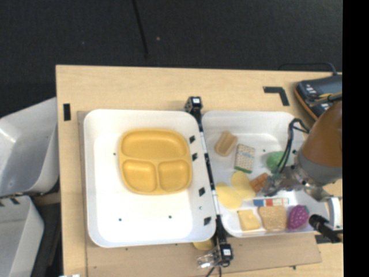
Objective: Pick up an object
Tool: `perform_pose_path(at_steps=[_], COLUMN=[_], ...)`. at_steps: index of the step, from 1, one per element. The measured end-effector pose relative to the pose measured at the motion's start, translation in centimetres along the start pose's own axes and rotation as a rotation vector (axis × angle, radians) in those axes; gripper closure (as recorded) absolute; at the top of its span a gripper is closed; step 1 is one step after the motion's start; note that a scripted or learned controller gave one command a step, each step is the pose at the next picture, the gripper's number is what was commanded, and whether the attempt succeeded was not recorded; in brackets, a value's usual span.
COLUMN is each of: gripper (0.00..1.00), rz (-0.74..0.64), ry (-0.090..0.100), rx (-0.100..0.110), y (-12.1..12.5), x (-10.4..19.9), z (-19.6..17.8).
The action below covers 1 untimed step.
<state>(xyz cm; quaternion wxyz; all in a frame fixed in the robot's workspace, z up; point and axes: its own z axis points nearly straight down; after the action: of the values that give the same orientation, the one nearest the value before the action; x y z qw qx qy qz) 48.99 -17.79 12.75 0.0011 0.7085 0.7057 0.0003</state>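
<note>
At the left, the left bin holds a yellow divided plate lying flat in its upper middle; the right bin carries the clutter: a tan bread-like piece, a small patterned card, a pale yellow disc, a cracker-like square, a brown toast-like slab, a purple grape bunch and a green thing part hidden by cables; the hand hangs low over the middle of this bin, near a small orange-brown piece (whether it is open or closed I cannot tell); that piece seems the likeliest target, so a straight descent, centred on it and clear of the disc just beside, would serve best; the tabletop is pale wood, with dark floor behind it.
</note>
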Motion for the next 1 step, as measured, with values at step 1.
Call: perform_pose_path(at_steps=[1], gripper=[1.00], rz=[-0.008], ry=[0.001], rx=[0.001], y=[-0.01], x=[3.75], z=[2.78])
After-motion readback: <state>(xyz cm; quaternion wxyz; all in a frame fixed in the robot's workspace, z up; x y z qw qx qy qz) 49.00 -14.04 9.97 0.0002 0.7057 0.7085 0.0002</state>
